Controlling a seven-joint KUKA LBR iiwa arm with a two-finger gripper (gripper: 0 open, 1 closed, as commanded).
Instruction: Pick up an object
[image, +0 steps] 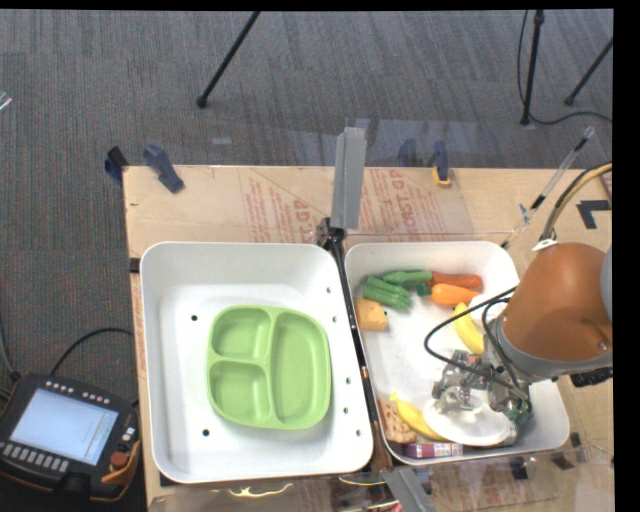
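Note:
The right white bin holds play food: green bean pods, an orange carrot, a tan chunk, a yellow banana, another yellow piece, a brown cookie-like piece and a white plate. My gripper hangs low over the white plate at the bin's front right, below the orange-banded wrist. Its metal parts sit just above the plate's rim. I see nothing clearly held between them.
The left white bin holds a green three-compartment tray. A grey post stands behind the seam between the bins. A small flat packet lies at the right bin's front edge. Black cables loop from the wrist over the banana.

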